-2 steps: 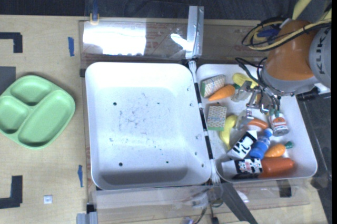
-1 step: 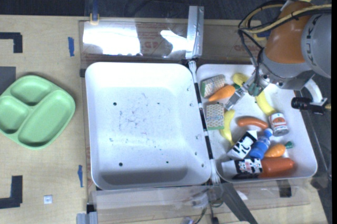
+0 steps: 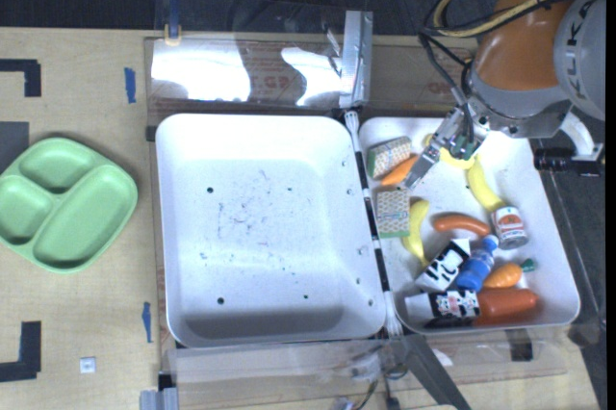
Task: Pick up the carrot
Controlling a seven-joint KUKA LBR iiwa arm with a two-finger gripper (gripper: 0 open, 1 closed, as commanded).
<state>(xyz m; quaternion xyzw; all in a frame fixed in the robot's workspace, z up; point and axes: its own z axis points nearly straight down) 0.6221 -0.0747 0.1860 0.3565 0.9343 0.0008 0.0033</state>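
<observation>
The arm [image 3: 539, 42] is grey with a broad orange band, yellow and black cables looping over it, and a slim metallic gripper [image 3: 423, 166] with green-tinted parts.

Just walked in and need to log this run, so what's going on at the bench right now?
The grey and orange arm reaches in from the right, and its gripper is down in the right bin, its tip right at the carrot by the bin's left wall. Whether it has the carrot between its fingers cannot be told from here. Around it lie bananas, a sausage, small packets and a blue bottle. A green divided plate sits on the bench to the left.
</observation>
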